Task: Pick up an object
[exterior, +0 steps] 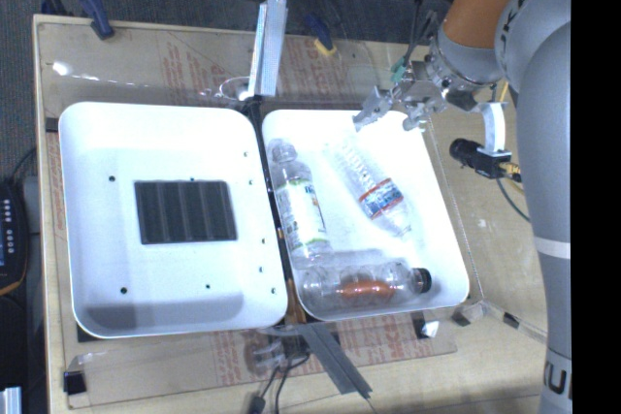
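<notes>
Three clear plastic bottles lie in the right bin [444,238]. One with a white and green label [299,206] lies along the bin's left wall. Another with a red and blue label [374,192] lies slanted in the middle. A third with a dark cap and amber contents [364,284] lies across the near end. My gripper [393,109] hangs over the bin's far right corner, above and apart from the bottles. Its two fingers are spread apart, and nothing is between them.
The left bin [97,238] holds a dark ribbed rectangle [184,211]. A metal upright [267,48] stands at the far side between the bins. Blue clamps [97,15] grip the bench's far edge. Cables and a black connector [475,155] hang to the right of the right bin.
</notes>
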Motion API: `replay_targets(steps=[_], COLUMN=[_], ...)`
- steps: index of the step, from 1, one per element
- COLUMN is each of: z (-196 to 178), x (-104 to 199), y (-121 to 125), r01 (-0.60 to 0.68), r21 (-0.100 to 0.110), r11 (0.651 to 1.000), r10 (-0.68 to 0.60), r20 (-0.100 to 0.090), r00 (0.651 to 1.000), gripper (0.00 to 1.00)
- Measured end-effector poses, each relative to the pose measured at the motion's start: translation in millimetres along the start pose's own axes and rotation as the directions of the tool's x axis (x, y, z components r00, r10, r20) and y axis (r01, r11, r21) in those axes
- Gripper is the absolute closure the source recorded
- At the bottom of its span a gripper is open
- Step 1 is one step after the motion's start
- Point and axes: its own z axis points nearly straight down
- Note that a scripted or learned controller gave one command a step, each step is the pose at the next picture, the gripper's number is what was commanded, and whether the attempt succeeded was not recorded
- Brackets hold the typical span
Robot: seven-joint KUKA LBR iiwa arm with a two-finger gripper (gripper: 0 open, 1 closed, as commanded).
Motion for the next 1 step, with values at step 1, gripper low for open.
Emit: replay_targets(steps=[1], z=[43.9], x=[-4.4], y=[-20.2], r01=[0.085], r21=[-0.003], r11=[0.996], r10=[-0.085], r20=[0.0], r00=[0.996], gripper=[0.0])
